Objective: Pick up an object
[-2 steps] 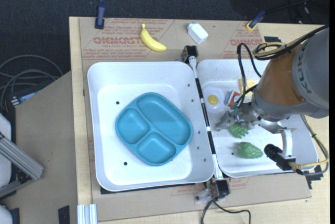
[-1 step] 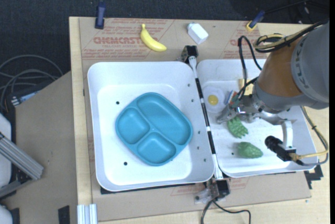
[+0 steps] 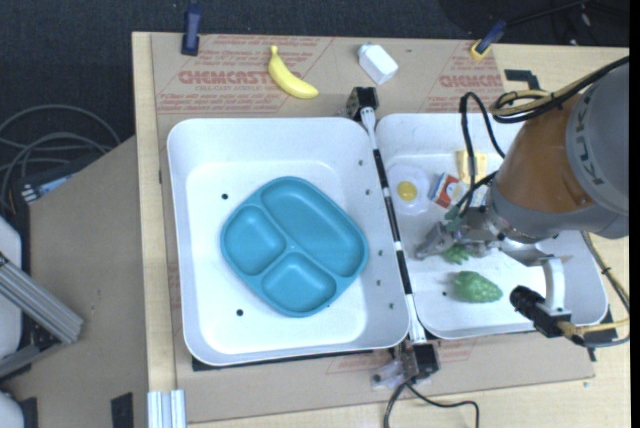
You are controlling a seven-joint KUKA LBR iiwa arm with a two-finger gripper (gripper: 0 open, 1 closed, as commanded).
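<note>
While your gripper (image 3: 452, 241) hangs low in the right bin (image 3: 590, 301), whether it's released or clenched you cannot tell; the green object (image 3: 475, 288) lies just below it toward the bin's front, long axis left-right.

You are looking at an evenly lit scene, bright overhead light with no single hard source. The two shallow white plastic bins (image 3: 190, 216) come close to washing out, and their floors lose detail, while the dark carpet around the bench stays dim and grainy. The glossy blue three-compartment plate (image 3: 291, 244) carries soft pale sheen on its ridges rather than sharp glare. Shadows are faint and short: a thin one under the plate's edge, a darker patch beneath the grey and orange arm (image 3: 560, 171). You get mild softness overall; the small items in the right bin smear together, and the gripper (image 3: 452, 238) reads as blurred.
</note>
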